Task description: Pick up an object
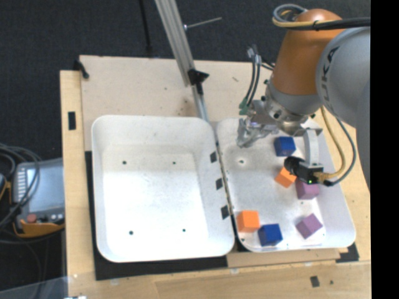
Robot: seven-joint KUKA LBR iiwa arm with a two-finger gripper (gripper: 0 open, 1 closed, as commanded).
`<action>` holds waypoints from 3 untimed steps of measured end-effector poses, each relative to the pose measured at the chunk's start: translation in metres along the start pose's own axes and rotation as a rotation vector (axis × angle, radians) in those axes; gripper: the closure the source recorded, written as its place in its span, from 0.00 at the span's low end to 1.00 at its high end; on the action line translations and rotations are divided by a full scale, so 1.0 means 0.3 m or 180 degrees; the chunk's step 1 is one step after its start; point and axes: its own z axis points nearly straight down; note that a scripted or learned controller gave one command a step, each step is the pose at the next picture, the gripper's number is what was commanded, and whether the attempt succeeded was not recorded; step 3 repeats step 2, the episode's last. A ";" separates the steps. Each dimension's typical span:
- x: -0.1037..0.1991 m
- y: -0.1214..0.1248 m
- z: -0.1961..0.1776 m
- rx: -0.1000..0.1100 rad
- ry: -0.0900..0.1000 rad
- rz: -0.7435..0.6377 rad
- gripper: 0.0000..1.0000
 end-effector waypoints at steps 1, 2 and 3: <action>0.125 0.064 0.021 0.0002 -0.0005 0.0007 1.00; 0.266 0.144 0.026 -0.0001 -0.0003 0.0005 1.00; 0.266 0.144 0.026 -0.0001 -0.0003 0.0005 1.00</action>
